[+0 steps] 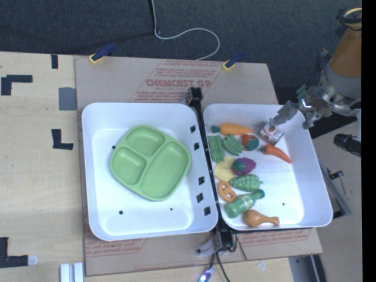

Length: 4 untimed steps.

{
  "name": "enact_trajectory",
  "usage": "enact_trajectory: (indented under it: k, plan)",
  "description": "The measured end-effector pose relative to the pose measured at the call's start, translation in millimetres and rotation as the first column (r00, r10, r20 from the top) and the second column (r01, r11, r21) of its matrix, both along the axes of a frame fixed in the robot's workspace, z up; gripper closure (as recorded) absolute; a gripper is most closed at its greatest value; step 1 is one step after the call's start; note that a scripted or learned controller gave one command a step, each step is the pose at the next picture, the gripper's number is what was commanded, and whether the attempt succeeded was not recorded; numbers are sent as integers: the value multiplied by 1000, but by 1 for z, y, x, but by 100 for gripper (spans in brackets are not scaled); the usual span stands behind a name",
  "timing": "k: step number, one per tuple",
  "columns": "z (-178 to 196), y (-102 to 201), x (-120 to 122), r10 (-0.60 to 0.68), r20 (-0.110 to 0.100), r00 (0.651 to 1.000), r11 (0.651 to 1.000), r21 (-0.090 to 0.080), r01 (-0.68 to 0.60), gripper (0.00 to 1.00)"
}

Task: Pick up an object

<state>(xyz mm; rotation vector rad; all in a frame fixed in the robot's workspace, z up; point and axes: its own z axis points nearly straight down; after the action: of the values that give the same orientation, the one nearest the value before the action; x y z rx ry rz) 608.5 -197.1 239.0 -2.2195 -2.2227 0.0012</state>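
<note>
One small red-and-white can point(271, 133) sat pinched between the fingers of my gripper point(275, 129), over the right bin point(320, 181) above its heap of toy vegetables point(238, 163). The left bin point(94, 157) held a green divided plate point(150, 163).

Two white bins side by side on a cardboard sheet point(176, 78) w/ red print, on the wooden bench point(35, 175). Left bin point(94, 157) holds a green divided plate point(151, 162), three sections, lying flat near the middle. Right bin point(314, 187) sits just beside it, black clips along the seam between them. Yellow-blue clamps point(103, 52) at the sheet's far corners, one left, one right. White cable point(176, 37) loops over dark carpet point(247, 16) beyond the bench. Black marks on the bench at left.
</note>
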Motion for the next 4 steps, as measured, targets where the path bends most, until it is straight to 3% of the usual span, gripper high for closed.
enact_trajectory:
  k: [1,2,3,4]
  plan:
    - [-138,80,20,6,-13,1000,1000,6,-6,0]
    - [-120,75,22,2,-2,1000,1000,1,-2,100]
    - [9,147,29,9,14,1000,1000,2,-9,100]
    - [146,164,-7,3,17,1000,1000,0,-3,100]
